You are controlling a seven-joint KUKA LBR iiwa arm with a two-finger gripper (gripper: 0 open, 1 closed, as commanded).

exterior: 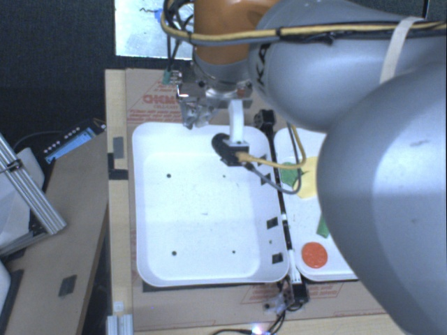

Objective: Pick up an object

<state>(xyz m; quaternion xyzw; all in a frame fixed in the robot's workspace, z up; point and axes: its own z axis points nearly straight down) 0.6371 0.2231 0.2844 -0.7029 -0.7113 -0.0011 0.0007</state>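
Note:
My gripper point(193, 116) hangs over the far edge of the left white bin point(202, 257), below the orange wrist band. I see nothing between it and the bin floor. In the right bin point(328, 274) lie an orange round object point(314, 255) near the front, a yellow object point(308, 178) further back, a dark green piece point(290, 177) beside it, and a small green piece point(323, 226) at the arm's edge. The grey arm hides most of the right bin.
Both bins sit on a brown cardboard sheet point(150, 96). A metal frame point(31, 201) and a blue-striped device point(70, 142) lie on the bench to the left. The divider between the bins carries black clips point(274, 223).

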